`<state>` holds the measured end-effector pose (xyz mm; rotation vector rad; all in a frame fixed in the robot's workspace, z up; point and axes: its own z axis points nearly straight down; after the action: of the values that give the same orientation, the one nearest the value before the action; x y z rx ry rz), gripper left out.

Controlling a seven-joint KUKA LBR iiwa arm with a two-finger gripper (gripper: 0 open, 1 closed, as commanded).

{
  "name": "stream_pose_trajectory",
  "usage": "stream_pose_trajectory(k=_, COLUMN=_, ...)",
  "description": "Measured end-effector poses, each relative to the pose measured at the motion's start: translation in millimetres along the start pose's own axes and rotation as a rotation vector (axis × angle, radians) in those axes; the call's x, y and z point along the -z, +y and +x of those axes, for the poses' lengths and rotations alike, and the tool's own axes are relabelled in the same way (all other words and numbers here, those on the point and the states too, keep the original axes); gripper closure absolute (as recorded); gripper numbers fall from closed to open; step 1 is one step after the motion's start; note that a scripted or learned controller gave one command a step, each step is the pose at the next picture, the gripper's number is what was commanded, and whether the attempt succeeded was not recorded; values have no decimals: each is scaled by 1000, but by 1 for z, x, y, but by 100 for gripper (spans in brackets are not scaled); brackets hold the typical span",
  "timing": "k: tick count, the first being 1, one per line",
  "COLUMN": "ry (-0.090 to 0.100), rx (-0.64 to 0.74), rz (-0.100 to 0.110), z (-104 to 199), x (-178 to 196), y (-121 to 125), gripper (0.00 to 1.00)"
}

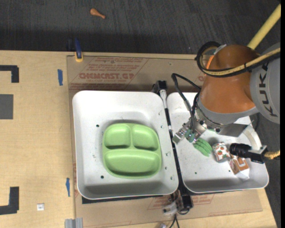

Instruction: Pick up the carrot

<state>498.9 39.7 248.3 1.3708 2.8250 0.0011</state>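
1. The arm [227,80] reaches in over the right bin [213,178], its gripper [189,133] low near that bin's left wall.
2. How the pincer stands I cannot tell.
3. No carrot can be made out for certain in the bin; a green item [202,146] lies just beside the gripper.
4. The left bin [89,133] holds a green divided plate [132,149].
5. A small orange thing [97,13] lies on the dark floor beyond the bench.

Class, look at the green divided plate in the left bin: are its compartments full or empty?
Empty. The green plate shows three bare compartments, with plain green surface in each and no food or item resting in them.
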Motion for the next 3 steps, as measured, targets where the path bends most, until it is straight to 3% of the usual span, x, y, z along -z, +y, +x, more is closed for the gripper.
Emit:
stream_pose_trajectory(k=1, ry=2, rx=255, rz=1, z=30, x=-64, y=2, gripper=100)
stream_pose_trajectory(k=2, ry=0, rx=254, rz=-2, z=30, x=-53, y=4, gripper=100)
stream_pose_trajectory(k=3, ry=2, rx=461, rz=1, z=37, x=-64, y=5, gripper=100)
